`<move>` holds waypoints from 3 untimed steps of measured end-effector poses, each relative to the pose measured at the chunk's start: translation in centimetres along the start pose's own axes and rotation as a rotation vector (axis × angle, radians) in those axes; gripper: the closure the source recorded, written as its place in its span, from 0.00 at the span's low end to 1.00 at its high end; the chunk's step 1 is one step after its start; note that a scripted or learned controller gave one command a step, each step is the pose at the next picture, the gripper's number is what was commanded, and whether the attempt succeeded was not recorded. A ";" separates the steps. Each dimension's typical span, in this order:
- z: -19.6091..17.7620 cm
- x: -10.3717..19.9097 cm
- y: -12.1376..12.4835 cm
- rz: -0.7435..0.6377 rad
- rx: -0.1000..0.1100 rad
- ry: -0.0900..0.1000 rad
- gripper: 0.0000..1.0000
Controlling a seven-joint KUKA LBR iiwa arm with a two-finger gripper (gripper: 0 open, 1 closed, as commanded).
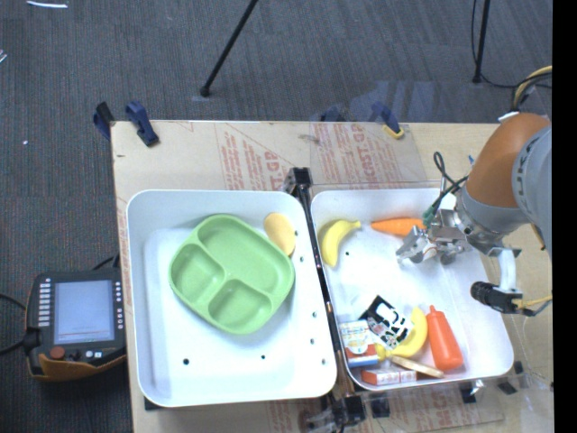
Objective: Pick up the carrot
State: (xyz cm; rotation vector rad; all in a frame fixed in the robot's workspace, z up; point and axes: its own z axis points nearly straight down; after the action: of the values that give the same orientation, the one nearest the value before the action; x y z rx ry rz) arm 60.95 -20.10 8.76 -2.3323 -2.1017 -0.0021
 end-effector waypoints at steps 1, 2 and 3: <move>0.0 3.3 3.2 0.170 0.001 -0.002 0.00; 0.1 8.7 2.6 0.179 0.004 -0.001 0.00; 0.2 2.4 3.1 0.490 0.005 -0.004 0.00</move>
State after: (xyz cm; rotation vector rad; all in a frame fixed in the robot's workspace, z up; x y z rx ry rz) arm 64.27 -18.08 8.61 -2.7708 -1.4729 0.0090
